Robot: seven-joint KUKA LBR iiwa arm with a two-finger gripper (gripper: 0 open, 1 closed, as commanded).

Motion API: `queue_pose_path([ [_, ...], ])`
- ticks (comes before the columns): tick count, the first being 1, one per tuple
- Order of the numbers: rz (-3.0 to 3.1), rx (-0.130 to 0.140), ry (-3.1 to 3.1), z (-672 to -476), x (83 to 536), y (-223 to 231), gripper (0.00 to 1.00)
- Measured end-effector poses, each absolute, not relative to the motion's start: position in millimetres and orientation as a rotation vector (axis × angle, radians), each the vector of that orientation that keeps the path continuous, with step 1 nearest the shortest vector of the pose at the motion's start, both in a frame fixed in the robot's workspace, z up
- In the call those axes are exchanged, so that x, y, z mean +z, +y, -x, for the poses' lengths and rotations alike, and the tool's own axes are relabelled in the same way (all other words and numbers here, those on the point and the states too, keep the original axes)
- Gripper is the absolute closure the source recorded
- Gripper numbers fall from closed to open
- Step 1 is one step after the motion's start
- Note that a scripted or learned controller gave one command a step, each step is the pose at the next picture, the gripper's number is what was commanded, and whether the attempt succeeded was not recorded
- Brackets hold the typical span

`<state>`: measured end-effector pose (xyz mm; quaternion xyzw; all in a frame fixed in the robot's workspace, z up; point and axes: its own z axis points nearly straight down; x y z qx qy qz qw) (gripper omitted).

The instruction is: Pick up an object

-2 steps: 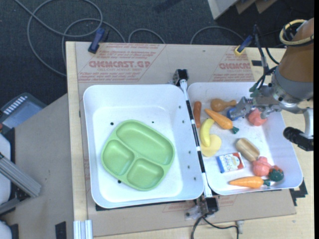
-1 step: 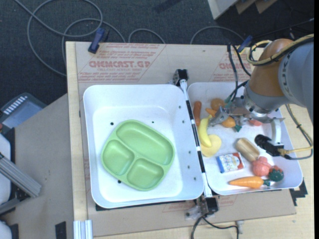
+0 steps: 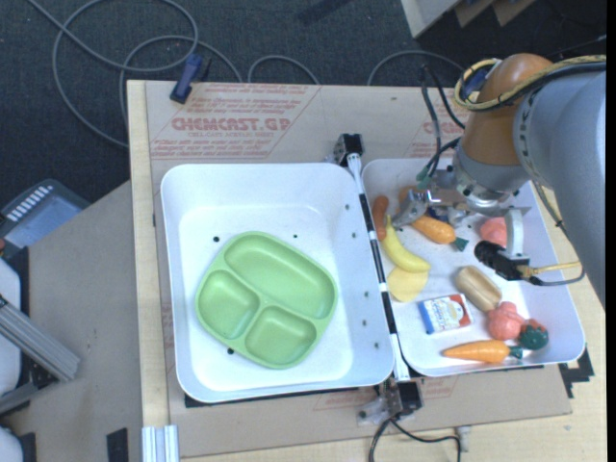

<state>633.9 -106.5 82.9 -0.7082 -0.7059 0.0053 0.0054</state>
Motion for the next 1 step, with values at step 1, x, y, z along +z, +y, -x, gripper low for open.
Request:
queue_pose_path([
  [1, 2.219, 0.016, -2.211, -634.1, 92.9, -106.8, 1.00],
])
